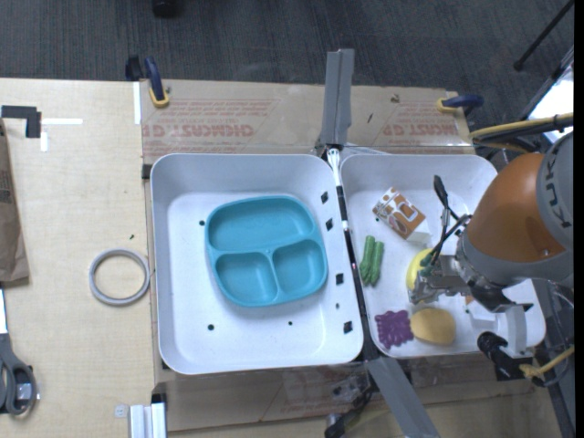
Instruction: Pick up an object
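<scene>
The right bin (461, 170) holds a small orange and white carton (400, 213), a green bean pod (371, 260), a purple bunch of grapes (393, 328), a yellow lemon-like piece (433, 327) and a yellow piece (419, 265) partly under the arm. My gripper (427, 286) hangs low over the bin's lower right part, just above the lemon-like piece and beside the partly covered yellow piece. The arm's grey wrist and orange band (516, 210) cover its upper part.
The left bin (182, 272) holds a blue three-compartment plate (266, 250). On the wooden bench at the left lie a grey tape ring (119, 276) and scissors (15, 383). A grey divider post (338, 99) stands between the bins at the back.
</scene>
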Robot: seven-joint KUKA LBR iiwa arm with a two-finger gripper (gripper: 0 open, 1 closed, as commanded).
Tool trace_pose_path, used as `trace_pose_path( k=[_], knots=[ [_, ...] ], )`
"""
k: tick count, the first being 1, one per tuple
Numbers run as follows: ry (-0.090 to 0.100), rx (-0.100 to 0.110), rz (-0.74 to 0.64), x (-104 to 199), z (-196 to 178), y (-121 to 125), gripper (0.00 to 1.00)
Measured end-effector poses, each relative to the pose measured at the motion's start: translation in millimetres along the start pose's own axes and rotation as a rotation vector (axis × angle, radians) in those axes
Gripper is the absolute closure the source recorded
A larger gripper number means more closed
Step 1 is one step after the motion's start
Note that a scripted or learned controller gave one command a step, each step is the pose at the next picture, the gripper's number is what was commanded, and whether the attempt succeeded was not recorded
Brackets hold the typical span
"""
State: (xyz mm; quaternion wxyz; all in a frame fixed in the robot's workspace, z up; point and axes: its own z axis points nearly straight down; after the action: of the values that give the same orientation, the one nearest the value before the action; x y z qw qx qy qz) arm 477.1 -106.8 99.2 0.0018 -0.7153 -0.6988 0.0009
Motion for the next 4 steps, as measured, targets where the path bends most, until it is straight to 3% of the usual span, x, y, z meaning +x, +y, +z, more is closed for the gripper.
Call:
trace_pose_path(
  k=[1,2,3,4],
  knots=[
    [-0.003,-0.003,0.068,19,-168,0,1.0],
    [-0.002,-0.001,-0.069,-34,-46,87,1.0],
    [-0.002,-0.002,-0.115,20,-92,81,1.0],
    [-0.003,-0.004,-0.255,-48,-3,103,1.0]
  ],
)
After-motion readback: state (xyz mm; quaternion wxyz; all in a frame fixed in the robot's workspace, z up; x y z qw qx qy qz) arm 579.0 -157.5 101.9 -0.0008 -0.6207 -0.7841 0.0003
